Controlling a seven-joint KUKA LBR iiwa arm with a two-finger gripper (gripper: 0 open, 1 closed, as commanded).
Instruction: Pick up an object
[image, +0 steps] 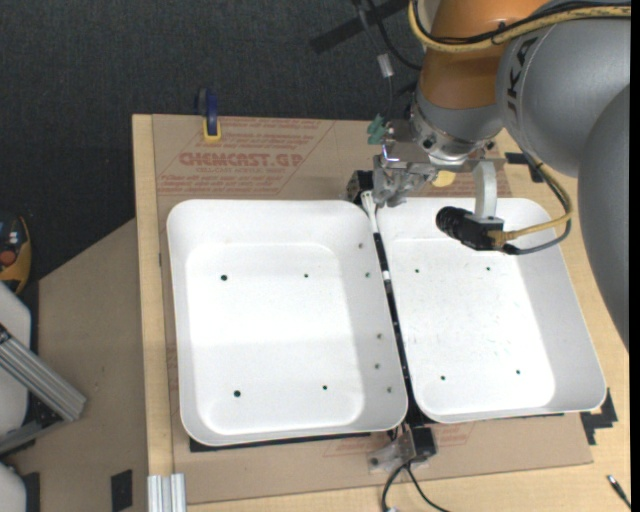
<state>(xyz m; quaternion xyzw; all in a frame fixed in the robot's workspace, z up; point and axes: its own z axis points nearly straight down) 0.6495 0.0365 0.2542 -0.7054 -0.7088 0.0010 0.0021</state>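
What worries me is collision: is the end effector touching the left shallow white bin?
Cannot tell: camera view shows the end effector over the left shallow white bin's corner, height unclear.

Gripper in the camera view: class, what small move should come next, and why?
Probably a short lift straight up. The gripper hangs low at the far rims where the left bin and right bin meet, so sideways travel might strike a rim.

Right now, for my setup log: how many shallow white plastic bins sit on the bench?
2. The left shallow white plastic bin and the right shallow white plastic bin lie side by side on the bench. No further bin seems hidden.
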